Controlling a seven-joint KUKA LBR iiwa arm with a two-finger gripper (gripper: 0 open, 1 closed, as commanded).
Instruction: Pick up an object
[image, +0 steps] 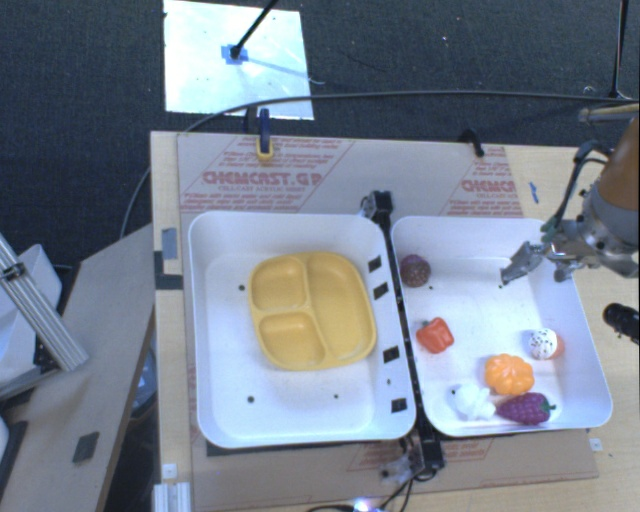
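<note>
Arm (615, 190) from right | pincer (538, 262) above right bin (500, 300) rim

text: "CHEMCAST GP" | on: protective sheet (300, 170) under bins | printed red, repeated at right

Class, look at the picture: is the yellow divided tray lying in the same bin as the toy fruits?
No. The yellow tray lies in the left bin, while the toy fruits lie in the right bin.
</note>
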